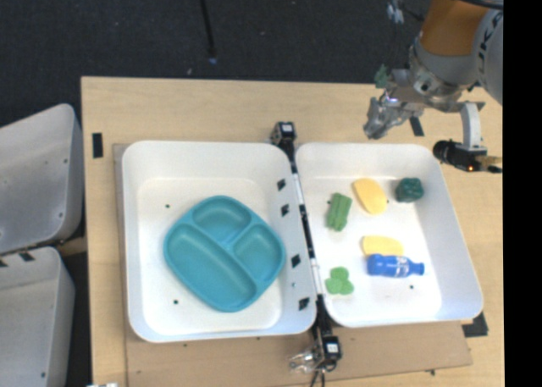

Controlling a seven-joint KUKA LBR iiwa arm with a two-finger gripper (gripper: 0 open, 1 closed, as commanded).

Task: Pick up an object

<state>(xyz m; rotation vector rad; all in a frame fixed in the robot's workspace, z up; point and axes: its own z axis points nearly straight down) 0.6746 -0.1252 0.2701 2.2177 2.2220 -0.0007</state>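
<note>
Your gripper (383, 117) hangs above the bench just past the right bin's (449, 292) far edge; you cannot tell its state. In that bin, a yellow piece (370, 195) and dark green piece (410, 190) lie near the far edge, a blue bottle (393, 267) near the middle. The left bin (144, 309) holds a teal tray (223, 251).

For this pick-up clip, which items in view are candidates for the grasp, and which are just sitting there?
Candidates, all in the right bin:
green block
yellow oval piece
dark green lump
yellow piece
blue bottle
small green piece
The gripper is above the bin's far edge.

Just lying about:
teal divided plate in the left bin
</note>
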